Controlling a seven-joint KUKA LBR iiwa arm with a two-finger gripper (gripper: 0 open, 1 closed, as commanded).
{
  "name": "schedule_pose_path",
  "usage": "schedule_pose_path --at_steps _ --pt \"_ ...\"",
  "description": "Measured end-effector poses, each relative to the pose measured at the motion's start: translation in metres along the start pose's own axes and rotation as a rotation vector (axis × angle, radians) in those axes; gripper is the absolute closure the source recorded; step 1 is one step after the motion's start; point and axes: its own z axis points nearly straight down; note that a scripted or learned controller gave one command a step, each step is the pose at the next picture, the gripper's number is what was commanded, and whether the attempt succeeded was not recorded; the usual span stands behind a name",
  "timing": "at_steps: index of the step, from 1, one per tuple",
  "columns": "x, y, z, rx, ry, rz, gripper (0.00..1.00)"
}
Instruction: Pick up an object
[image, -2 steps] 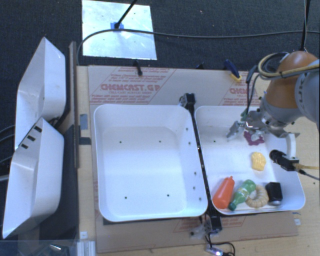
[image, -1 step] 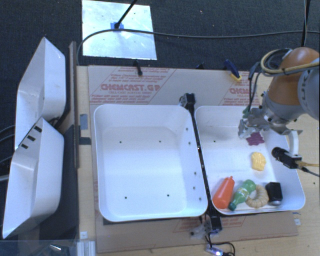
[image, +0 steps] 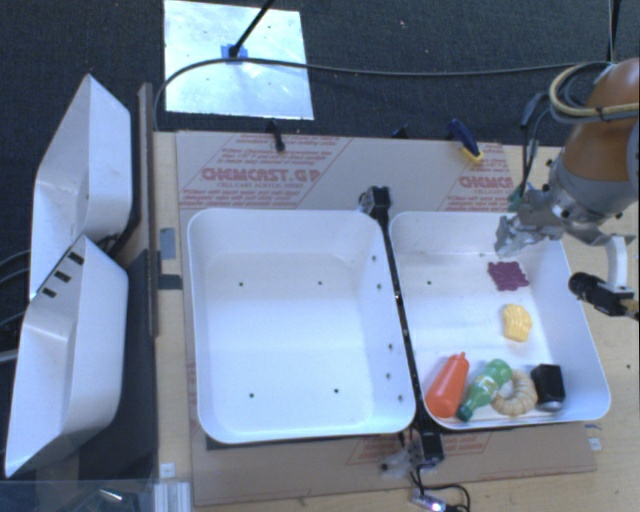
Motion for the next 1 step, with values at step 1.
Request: schedule_pose_path --at_steps 1 --pt "0.0001 0.0003 0.0065 0.005 0.001 0.0 1.0"
